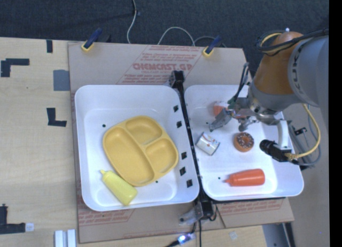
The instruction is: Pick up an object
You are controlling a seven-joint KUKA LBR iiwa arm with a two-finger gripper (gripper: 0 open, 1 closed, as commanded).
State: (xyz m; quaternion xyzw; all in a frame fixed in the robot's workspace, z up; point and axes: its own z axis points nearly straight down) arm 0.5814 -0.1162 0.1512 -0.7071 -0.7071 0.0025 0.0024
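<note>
— Two white bins sit side by side on the bench; what lies in the left bin (pixel 85 133)?

— Mostly a yellow divided plate (pixel 140 148) with three compartments, lying flat near the middle. Touching its near-left edge is a yellow squeeze bottle (pixel 118 187), on its side, tip pointing to the far left.

— And the right bin (pixel 288 184)?

— An arm (pixel 286 72), grey with an orange band, hangs over its far right part. Below it the gripper (pixel 233 118) reaches leftward, low over the bin floor.

— How do the fingers stand?

— Spread apart, as far as the view lets me judge: one grey finger (pixel 219 123) slants to the near left, the other piece points down toward the doughnut. Nothing is between them. Whether the tips touch the bin floor I cannot tell.

— Which things could be picked up there?

— Largest is an orange-red carrot-like piece (pixel 246 177), lying lengthwise near the near edge, well apart from the gripper. Next a small silver can (pixel 207 144), tipped on its side just near-left of the slanted finger, close to the divider. Then a brown doughnut (pixel 243 142) with sprinkles, flat, just below the gripper. Smallest is a red-orange bit (pixel 217 109) beside the gripper's far-left side, partly hidden; its kind I cannot tell.
</note>
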